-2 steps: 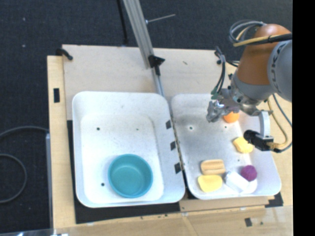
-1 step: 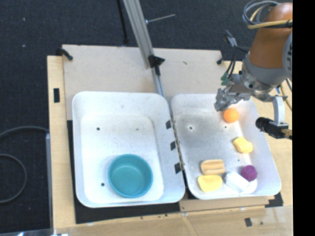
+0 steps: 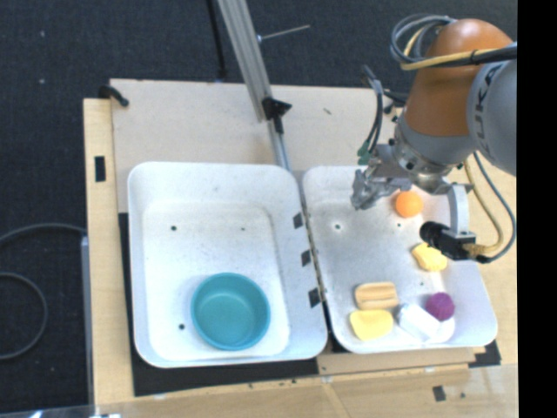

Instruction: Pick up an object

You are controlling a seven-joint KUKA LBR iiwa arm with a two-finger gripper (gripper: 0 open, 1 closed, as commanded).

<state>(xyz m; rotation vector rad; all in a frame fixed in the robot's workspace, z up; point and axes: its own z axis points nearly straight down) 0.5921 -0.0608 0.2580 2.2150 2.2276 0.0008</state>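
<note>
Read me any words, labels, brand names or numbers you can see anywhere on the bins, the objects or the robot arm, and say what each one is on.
No readable text anywhere.
Blue bowl in the left bin: plain, no label.
Orange ball, yellow pieces, tan block and purple object in the right bin: no markings.
Arm and gripper: no legible lettering.
</note>
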